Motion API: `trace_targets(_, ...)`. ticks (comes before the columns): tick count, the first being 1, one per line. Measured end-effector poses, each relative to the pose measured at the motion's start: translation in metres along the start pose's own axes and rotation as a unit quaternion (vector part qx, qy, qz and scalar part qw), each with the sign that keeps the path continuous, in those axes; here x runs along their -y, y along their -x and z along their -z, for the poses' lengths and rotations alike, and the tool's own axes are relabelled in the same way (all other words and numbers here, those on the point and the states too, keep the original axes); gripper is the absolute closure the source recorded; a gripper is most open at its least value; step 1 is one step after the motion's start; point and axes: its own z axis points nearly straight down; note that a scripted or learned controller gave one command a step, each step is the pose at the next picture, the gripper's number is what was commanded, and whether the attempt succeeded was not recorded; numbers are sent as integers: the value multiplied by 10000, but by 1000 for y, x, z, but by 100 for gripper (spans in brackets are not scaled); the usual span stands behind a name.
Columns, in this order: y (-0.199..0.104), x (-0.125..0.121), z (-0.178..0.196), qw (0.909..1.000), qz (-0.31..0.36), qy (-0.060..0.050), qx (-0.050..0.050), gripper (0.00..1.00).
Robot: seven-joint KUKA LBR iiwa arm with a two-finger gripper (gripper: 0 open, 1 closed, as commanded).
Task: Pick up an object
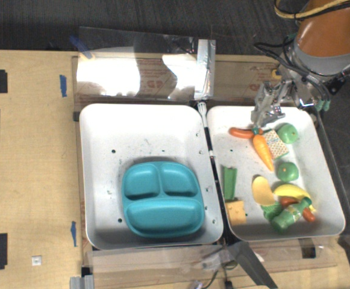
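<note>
The right bin (328,161) holds several toy foods. A red chilli (242,133) lies by an orange carrot (262,151), with a pale patterned block (276,144) and a green ball (288,132) beside them. Nearer the front are a second green ball (288,171), a yellow piece (262,191), a banana (290,191), a green strip (229,182) and a tan cube (236,212). My gripper (268,116) hangs over the bin's far end, just above the chilli and the carrot's top. It is open, with nothing between its fingers.
The left bin (102,137) holds a teal divided plate (162,198) at its front. A heap of green and red toys (286,214) fills the right bin's front corner. A clear plastic sheet (138,71) lies behind the bins. The arm's orange band (328,32) is at the upper right.
</note>
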Motion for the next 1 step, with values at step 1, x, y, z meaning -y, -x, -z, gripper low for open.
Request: trace_targets(1,45,-50,-2,9999,166,6,22,100)
